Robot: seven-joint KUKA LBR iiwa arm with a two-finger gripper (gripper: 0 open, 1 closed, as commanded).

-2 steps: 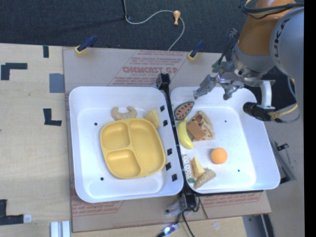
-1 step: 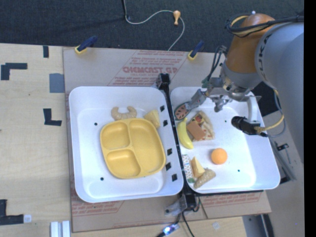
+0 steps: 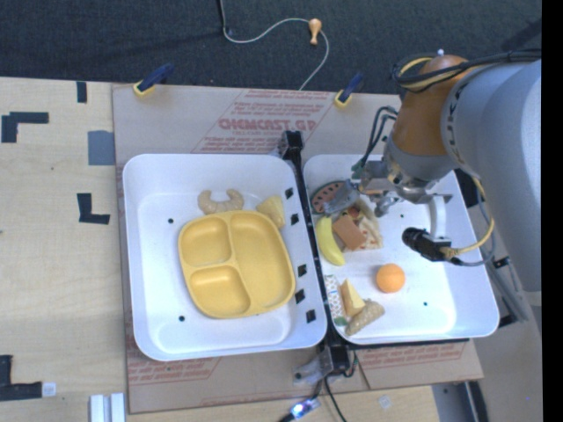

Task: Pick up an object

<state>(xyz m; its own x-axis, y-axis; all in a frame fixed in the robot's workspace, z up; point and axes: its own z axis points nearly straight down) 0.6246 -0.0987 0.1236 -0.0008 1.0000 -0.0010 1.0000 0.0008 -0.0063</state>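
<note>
My gripper (image 3: 371, 195) hangs low over the back left part of the right bin (image 3: 440, 310), under the orange-banded wrist. Right below it lies a brown sandwich-like piece (image 3: 350, 232), with a yellow banana (image 3: 329, 241) at its left side. A dark round grill-like item (image 3: 328, 197) sits just left of the gripper. Farther forward in the same bin are an orange ball (image 3: 390, 278), a yellow cheese wedge (image 3: 351, 296) and a tan cone-shaped piece (image 3: 366, 315). I see nothing lifted off the bin floor.
The left bin (image 3: 149, 236) holds a yellow divided plate (image 3: 236, 264), a tan pretzel-like piece (image 3: 219, 201) and a pale yellow piece (image 3: 272, 209). A black divider (image 3: 305, 236) runs between the bins. The arm's black cable fitting (image 3: 424, 243) hangs over the right bin.
</note>
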